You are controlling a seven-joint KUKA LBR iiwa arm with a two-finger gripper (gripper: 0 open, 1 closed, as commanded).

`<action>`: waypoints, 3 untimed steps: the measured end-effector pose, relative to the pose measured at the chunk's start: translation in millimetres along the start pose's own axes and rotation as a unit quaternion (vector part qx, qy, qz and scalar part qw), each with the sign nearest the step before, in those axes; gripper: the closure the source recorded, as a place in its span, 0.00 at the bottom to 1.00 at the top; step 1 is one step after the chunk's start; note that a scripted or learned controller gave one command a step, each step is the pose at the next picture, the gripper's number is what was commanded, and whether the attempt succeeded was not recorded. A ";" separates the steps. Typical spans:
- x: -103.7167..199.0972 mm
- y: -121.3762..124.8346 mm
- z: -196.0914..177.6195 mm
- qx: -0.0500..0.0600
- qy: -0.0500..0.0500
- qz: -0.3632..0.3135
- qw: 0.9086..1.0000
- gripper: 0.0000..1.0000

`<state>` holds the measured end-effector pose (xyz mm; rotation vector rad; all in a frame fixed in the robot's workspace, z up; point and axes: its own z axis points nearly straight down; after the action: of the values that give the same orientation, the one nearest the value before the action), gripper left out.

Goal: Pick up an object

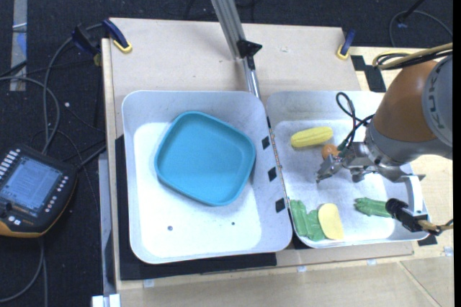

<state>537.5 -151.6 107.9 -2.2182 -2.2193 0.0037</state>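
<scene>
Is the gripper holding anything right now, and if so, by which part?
Nothing is held as far as the view shows. The gripper hangs over the right bin, just below the corn cob, with nothing visible between its fingers.

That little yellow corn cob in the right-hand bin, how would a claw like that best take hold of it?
Probably across its middle, coming straight down from above. The corn cob lies flat on the right bin floor, long axis nearly left-right in the picture, so fingers closing across its narrow width should fit. It lies apart from the other items, with bare floor around it. The gripper hangs just below it in the view.
</scene>
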 end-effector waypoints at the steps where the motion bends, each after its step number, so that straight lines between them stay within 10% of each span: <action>1: -0.6 1.0 -12.3 -0.002 0.000 0.000 1.000 1.00; 3: 0.0 0.1 -107.0 -0.004 -0.001 0.000 1.000 1.00</action>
<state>538.0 -151.7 214.8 -2.2230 -2.2246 -0.0039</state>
